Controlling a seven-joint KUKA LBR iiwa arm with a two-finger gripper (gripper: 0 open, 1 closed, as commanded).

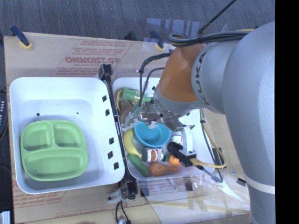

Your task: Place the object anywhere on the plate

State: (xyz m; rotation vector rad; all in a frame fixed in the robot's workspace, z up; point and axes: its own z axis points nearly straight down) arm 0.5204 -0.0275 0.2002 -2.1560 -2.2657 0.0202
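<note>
A light green divided plate (54, 149) lies in the left bin (28, 90), toward its front left. The right bin (122, 85) holds several toy foods: a blue bowl (152, 135), a yellow banana (129, 143), a green cucumber (138, 165), a small can (153, 154), an orange carrot (163, 168) and a green item (131, 95) at the back. My gripper (148, 115) reaches down into the right bin just above the blue bowl's far rim. The wrist and arm hide its fingers.
The grey arm with its orange band (184, 76) covers the right bin's right half. A black clamp bar (111, 120) runs between the two bins. Cables (205, 162) trail over the right bin's front right corner. Blue clamps (21, 37) sit on the cardboard's back edge.
</note>
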